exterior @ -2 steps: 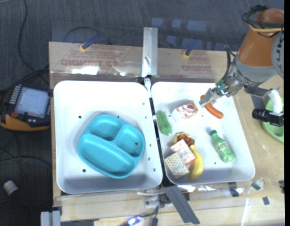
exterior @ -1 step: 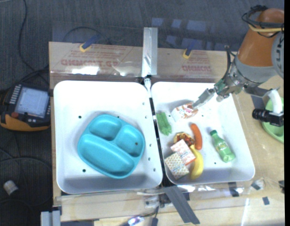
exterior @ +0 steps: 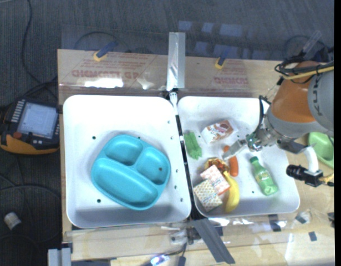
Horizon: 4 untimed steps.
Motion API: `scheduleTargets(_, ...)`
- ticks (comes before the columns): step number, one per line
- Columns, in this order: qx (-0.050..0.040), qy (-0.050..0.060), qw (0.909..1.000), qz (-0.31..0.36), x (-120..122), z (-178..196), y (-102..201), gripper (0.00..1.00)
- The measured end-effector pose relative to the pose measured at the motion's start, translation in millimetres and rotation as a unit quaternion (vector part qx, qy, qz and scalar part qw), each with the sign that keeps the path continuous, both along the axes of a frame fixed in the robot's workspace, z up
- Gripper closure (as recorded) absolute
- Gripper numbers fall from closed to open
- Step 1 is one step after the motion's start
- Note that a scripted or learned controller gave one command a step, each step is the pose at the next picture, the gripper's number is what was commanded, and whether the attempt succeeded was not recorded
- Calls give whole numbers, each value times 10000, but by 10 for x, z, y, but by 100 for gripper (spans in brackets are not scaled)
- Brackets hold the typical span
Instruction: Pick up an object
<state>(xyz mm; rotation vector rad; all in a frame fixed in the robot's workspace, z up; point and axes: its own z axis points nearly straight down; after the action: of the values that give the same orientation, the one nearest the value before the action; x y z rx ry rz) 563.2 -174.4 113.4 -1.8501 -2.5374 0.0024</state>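
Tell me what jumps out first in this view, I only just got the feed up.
The big blue divided tray lies alone in the left bin. The right bin is a crowded jumble: a yellow banana, a green bottle, a red-and-white packet and a green piece by the divider. The arm's gripper hangs over that pile, near a small orange carrot.

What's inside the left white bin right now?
The left white bin holds one turquoise plastic divided tray, nothing in its compartments. The bin floor beneath the tray is covered.
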Motion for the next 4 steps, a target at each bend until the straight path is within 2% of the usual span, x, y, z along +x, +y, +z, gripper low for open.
scheduleTargets(1,17,3,10000,3,1,84,10,100)
scheduleTargets(2,10,0,10000,93,-21,433,426,100)
scheduleTargets(3,-8,-9,9999,115,707,1382,1084,100)
scheduleTargets(4,-7,-7,9739,2268,1052,704,880,100)
